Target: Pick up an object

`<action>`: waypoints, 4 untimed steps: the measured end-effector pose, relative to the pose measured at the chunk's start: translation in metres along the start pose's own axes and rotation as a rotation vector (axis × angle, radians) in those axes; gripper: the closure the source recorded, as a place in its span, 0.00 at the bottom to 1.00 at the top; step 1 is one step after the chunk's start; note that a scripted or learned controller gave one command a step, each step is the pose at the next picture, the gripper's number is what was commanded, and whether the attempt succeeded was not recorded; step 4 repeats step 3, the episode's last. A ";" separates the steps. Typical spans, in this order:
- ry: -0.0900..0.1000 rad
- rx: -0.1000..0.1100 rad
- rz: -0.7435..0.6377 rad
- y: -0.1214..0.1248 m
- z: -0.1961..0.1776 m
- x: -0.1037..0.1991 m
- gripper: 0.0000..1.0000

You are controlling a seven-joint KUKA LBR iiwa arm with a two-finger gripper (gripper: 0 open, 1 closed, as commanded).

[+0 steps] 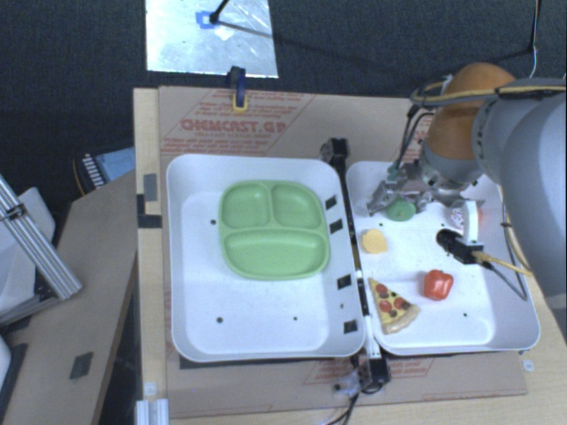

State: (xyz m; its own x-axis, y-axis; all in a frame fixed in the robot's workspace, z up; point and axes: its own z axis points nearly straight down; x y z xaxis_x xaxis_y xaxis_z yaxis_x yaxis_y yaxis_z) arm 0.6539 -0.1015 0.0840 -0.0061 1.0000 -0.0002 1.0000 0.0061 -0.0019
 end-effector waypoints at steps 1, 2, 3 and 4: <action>-0.001 -0.007 -0.001 0.002 -0.014 0.000 1.00; -0.001 -0.010 0.003 0.002 -0.079 -0.005 1.00; -0.002 -0.010 0.001 0.013 -0.133 -0.010 1.00; -0.002 -0.010 0.001 0.013 -0.133 -0.010 1.00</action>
